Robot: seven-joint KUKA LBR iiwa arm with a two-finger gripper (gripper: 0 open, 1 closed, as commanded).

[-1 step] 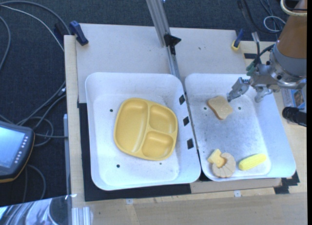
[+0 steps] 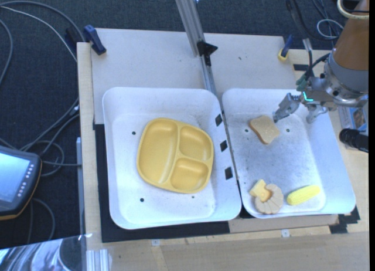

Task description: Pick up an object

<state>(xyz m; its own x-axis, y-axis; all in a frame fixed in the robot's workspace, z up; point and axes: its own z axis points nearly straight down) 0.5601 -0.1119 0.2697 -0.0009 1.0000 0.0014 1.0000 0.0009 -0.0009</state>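
In the camera view, we find the grey arm with its orange band reaching in from the right, its two-finger gripper poised over the upper part of the right-hand shallow white bin. The fingers appear spread, one pointing left toward the bin's middle and the other hanging nearer the right wall, with nothing pinched between them. We judge this stance to be an approach for a grasp: the left fingertip sits just beside the tan, bread-like slice of toy food, which lies flat on the bin floor, so that slice is the likely target of the pick and is not yet held. The right bin holds three more candidates along its lower edge: a small yellow cheese-like chunk resting against a round beige biscuit-like disc, and a yellow toy corn cob lying near them on the right. These items sit well apart from the gripper, which we take as the reason the arm is addressing the slice first. The left-hand shallow white bin holds one item, a yellow plastic divided tray with three compartments, lying flat and slightly rotated near the bin's centre; its compartments contain nothing we can see. A grey metal bar slants down to the seam between the bins.
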